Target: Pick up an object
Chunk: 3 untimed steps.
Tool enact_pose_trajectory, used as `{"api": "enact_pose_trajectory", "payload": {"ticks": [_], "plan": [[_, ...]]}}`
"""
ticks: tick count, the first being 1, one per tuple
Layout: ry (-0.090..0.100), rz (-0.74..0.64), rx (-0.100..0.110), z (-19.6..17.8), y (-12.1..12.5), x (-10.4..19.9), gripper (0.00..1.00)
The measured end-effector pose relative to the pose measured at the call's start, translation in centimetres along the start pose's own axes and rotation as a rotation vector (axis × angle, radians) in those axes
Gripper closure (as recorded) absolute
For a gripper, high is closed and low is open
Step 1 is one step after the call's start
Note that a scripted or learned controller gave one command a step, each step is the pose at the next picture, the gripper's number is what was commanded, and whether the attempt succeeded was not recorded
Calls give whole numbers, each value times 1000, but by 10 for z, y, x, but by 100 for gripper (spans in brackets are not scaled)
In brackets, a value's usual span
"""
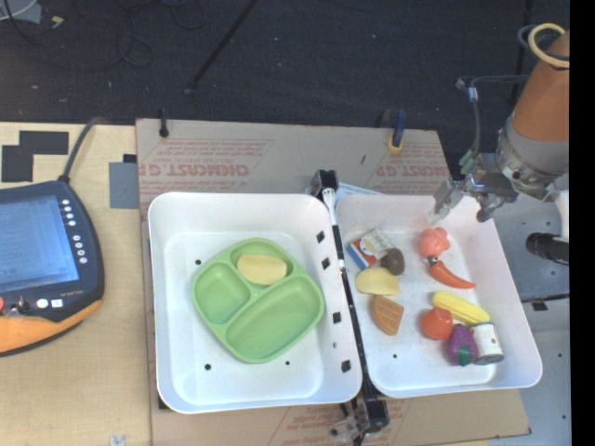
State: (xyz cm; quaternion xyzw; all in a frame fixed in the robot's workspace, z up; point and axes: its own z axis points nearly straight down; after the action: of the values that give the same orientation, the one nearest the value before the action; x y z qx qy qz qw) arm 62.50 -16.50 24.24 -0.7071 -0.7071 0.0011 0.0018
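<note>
Toy food pieces, the candidates for pickup, lay loose in the right-hand shallow white plastic bin (521, 337). Left-hand white bin (172, 277) bore a green sectioned plastic tray (279, 323) carrying a pale yellow oval piece (263, 268). Grey two-finger gripper (463, 205) hung above the right bin's far edge, fingers spread and grasping nothing. Nearest item was a pink rounded toy (432, 242), just beside an orange toy carrot (451, 274). Judged stage: approach, nothing selected. Next move calls for descent over one isolated piece, then closure.

Grey arm (532, 147) with orange band, small metal jaws.
</note>
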Motion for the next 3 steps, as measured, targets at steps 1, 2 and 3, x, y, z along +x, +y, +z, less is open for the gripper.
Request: {"api": "enact_pose_trajectory", "payload": {"ticks": [1,2,3], "plan": [[2,1,11,144,16,-28,0],[0,-1,0,124,19,-29,100],[-2,-2,-8,153,-7,25,100]]}}
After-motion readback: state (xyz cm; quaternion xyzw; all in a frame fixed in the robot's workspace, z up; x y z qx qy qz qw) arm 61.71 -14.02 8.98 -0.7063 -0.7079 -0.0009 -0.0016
